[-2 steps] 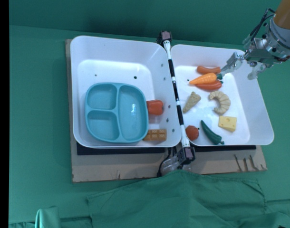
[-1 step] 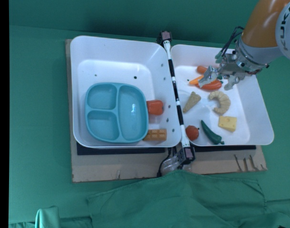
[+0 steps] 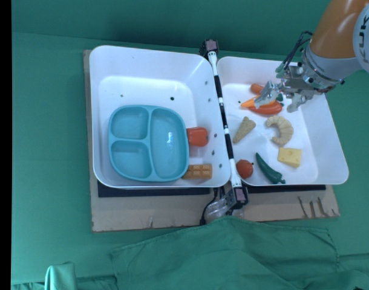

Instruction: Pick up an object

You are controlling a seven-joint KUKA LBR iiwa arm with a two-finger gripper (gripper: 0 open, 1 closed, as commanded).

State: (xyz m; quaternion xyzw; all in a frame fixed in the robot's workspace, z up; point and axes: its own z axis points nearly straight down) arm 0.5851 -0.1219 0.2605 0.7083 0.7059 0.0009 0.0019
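Left bin (image 3: 142, 62) has a teal divided plate (image 3: 148, 142), with an orange-red block (image 3: 197, 136) and a waffle piece (image 3: 198, 172) beside it. Right bin (image 3: 329, 144) holds a croissant (image 3: 280, 129), cheese (image 3: 289, 156), green pepper (image 3: 268, 169), tomato (image 3: 244, 168), cone (image 3: 244, 129) and orange carrot pieces (image 3: 263, 106). The gripper (image 3: 285, 97) hangs right over the carrot pieces at the bin's far end; can't tell whether it's grabbing anything.

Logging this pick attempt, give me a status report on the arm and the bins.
Gripper low over the right bin, beside the orange pieces; grasp unconfirmed. Croissant and cheese lie free nearby. Nothing blocking.
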